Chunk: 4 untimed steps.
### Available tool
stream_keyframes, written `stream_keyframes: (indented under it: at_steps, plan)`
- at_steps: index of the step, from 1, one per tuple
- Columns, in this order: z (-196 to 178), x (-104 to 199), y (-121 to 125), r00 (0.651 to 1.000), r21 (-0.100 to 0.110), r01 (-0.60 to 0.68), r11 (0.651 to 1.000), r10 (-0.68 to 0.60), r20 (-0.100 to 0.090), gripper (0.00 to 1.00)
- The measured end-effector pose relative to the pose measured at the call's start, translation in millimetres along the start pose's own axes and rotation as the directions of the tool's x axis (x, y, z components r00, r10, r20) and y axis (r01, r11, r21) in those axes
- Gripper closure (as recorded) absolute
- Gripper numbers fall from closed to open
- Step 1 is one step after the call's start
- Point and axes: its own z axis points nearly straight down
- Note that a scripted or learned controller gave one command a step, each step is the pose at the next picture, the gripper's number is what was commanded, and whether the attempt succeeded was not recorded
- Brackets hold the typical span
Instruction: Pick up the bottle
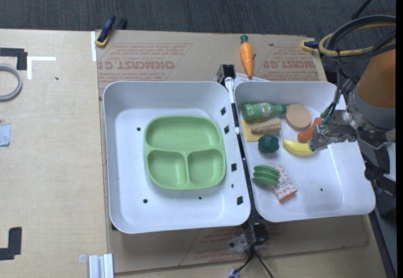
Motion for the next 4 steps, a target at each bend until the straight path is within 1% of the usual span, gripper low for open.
stream_keyframes:
  at_steps: [1, 2, 3, 4]
  plan:
    - [-28.5, 92.0, -33.4, 0.999, 0.001, -0.038, 0.999, 0.038, -0.001, 1.0]
    - [-33.7, 152.6, -33.4, 1.0, 0.0, 0.011, 1.0, -0.011, 0.0, 1.0]
    - [-5.4, 218.2, -33.7, 0.979, 0.002, -0.204, 0.979, 0.204, 0.0, 1.0]
    - [-5.4, 318.9, -33.7, 0.959, 0.001, -0.284, 0.959, 0.284, 0.001, 1.0]
